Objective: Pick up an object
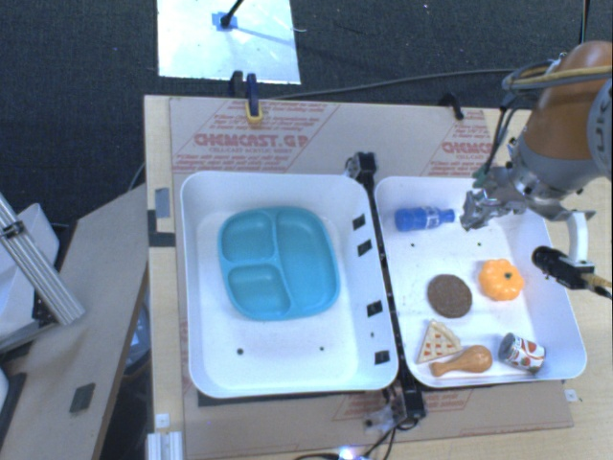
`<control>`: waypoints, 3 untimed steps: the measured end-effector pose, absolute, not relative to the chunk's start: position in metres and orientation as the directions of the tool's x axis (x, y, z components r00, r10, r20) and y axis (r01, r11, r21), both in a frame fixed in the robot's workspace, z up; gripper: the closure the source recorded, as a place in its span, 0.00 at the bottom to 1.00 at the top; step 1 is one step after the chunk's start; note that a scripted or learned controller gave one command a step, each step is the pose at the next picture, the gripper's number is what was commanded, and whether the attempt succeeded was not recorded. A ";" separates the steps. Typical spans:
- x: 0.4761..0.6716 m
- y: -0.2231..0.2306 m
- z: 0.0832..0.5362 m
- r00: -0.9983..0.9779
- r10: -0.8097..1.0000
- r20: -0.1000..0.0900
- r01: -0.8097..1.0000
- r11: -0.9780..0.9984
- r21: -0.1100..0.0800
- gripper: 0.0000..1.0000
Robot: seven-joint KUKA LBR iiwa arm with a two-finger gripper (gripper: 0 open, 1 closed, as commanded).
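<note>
Nothing lifted yet: I am hovering my tool over the right bin's far end, with the pick still ahead of me.

My tool (pixel 476 209) is hanging just beside the cap end of the small blue plastic bottle (pixel 422 218), which is lying on its side on the floor of the shallow white right bin (pixel 565 338); I cannot tell whether the tool is open or closed, and I am seeing nothing in it. Judging by this, the grasp and lift are both still waiting. In the same bin are lying a round brown cookie (pixel 449 295), a small orange pumpkin (pixel 501 280), a triangular pizza slice (pixel 438 339), a tan drumstick (pixel 463 360) and a small red-and-white can (pixel 522 352) on its side. The shallow white left bin (pixel 206 286) is holding a turquoise three-compartment plastic tray (pixel 279 262), which is carrying nothing.
</note>
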State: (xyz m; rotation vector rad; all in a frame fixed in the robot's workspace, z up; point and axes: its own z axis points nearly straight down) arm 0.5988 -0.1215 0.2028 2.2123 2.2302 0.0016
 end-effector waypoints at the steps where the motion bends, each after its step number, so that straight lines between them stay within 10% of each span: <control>1: 0.603 -0.062 0.216 -0.010 1.000 0.001 1.000 0.010 0.003 1.00; 3: 0.600 0.056 0.218 -0.011 1.000 0.002 1.000 0.011 0.001 1.00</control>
